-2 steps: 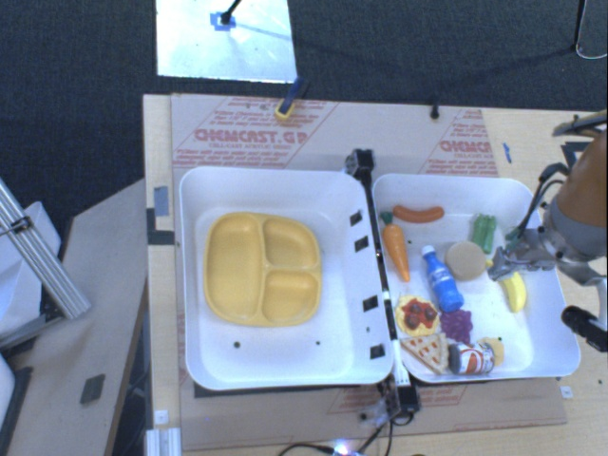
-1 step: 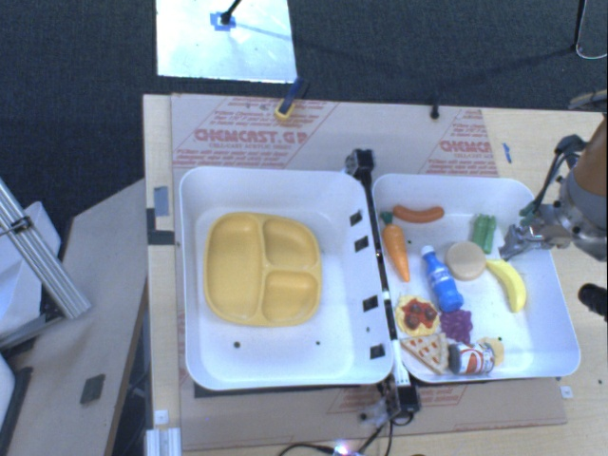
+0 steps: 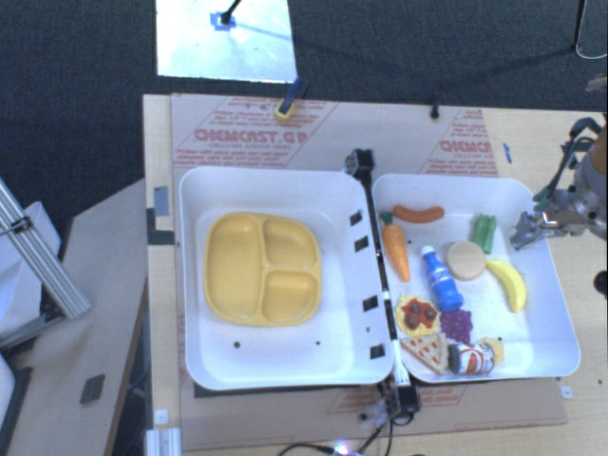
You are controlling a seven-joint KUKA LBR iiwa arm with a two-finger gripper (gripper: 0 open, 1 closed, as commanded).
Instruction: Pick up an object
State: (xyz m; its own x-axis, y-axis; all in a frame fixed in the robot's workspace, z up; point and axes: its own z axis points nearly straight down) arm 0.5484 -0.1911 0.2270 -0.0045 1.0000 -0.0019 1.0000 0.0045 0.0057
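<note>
The right bin (image 3: 551,335) holds several toy foods: a sausage (image 3: 418,214), a carrot (image 3: 396,253), a blue bottle (image 3: 442,278), a round beige bun (image 3: 466,260), a green vegetable (image 3: 484,233), a banana (image 3: 509,284), purple grapes (image 3: 456,326), a pizza slice (image 3: 427,351) and a small can (image 3: 472,357). My gripper (image 3: 530,230) hangs over the bin's upper right rim, just right of the green vegetable and apart from every item. Nothing shows in it.
A yellow divided plate (image 3: 263,268) lies in the left bin (image 3: 204,350). A black hinged divider (image 3: 375,274) runs between the bins. A red and yellow toy (image 3: 416,313) sits near the divider. The arm's wrist (image 3: 584,202) comes in from the right edge.
</note>
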